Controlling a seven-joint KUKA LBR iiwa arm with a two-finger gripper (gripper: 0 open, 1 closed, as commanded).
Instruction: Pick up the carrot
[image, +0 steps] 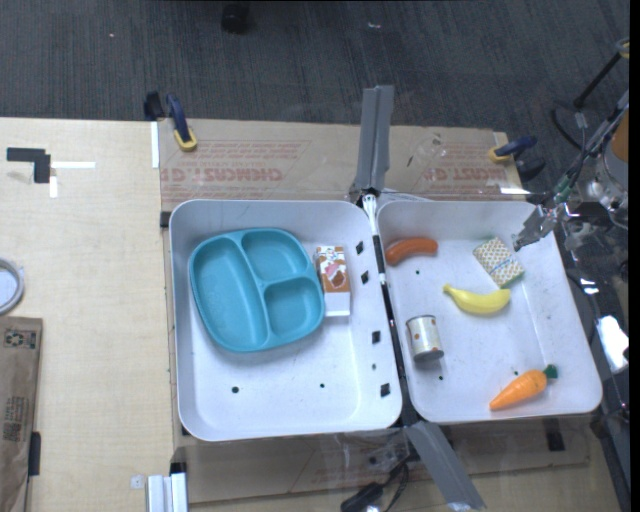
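Right bin (570, 300): carrot (520, 389) well below fingers (530, 232).

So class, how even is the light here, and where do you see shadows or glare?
Camera view: soft, even light; the small silver metal can casts a faint shadow; slight sheen on the divided teal plastic plate; the orange carrot looks sharp.
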